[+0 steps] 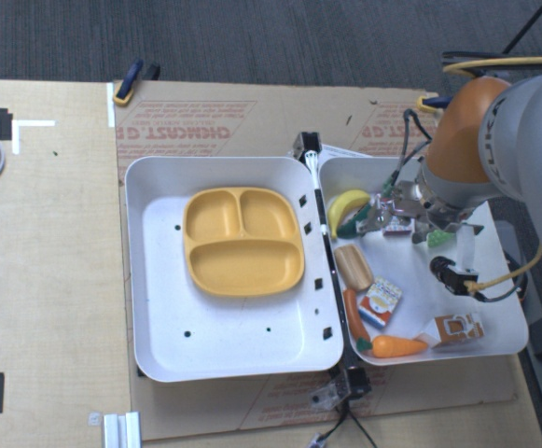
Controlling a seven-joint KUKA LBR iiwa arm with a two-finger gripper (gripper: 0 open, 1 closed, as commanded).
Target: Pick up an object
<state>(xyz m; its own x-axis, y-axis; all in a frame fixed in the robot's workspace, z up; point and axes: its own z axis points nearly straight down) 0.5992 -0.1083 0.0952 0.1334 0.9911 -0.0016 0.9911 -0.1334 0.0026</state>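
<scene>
My gripper (394, 215) hangs low over the back part of the right bin (494, 250), under the grey arm with its orange band. Just left of it lie a yellow banana (343, 203) and a small green item (353, 222). Another green piece (438, 238) shows at the gripper's right side. Toward the front lie a tan bread roll (353, 266), a small white and blue carton (381, 302), a thin orange-red stick (353, 314), a carrot (397, 346) and a little brown box (458, 327).
The left bin (154, 278) holds a yellow divided plate (244, 241). A black cable loop (457, 278) droops from the wrist into the right bin. Cardboard lies under both bins, with a blue clamp (129, 80) at the back left.
</scene>
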